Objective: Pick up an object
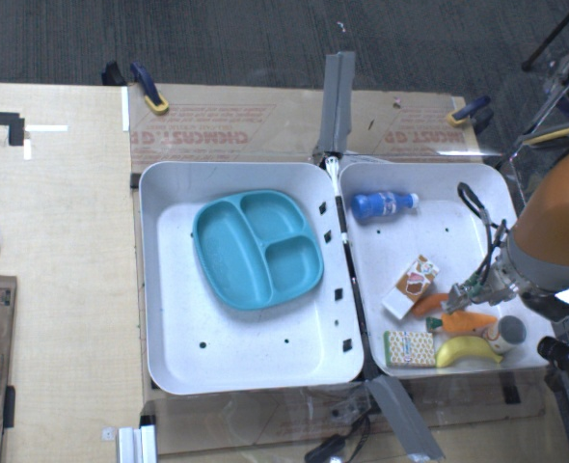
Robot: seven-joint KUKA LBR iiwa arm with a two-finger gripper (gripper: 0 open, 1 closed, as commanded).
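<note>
While the pincer (470, 295) hangs low in the right bin (429, 186), its tip sits among a crowd of small things, and whether it is wide, narrow or gripping anything cannot be told, since wires and its own body hide the tip. An orange carrot-like piece (466, 321) lies just under it, and a second orange piece (427, 305) is just to its left. Beside that second piece, a small carton (412, 285) lies tilted. Below the pincer a yellow banana (466, 351) rests by the bin's near wall, with a green packet (409, 348) to its left and a grey round lid (511, 331) to its right. Up and to the left, well apart, a blue bottle (381, 204) lies on its side near the far wall. Bare white floor opens between bottle and carton. Farther left, past the wall the bins share, the left bin (169, 287) holds a blue divided plate (257, 249) with open floor around it.
</note>
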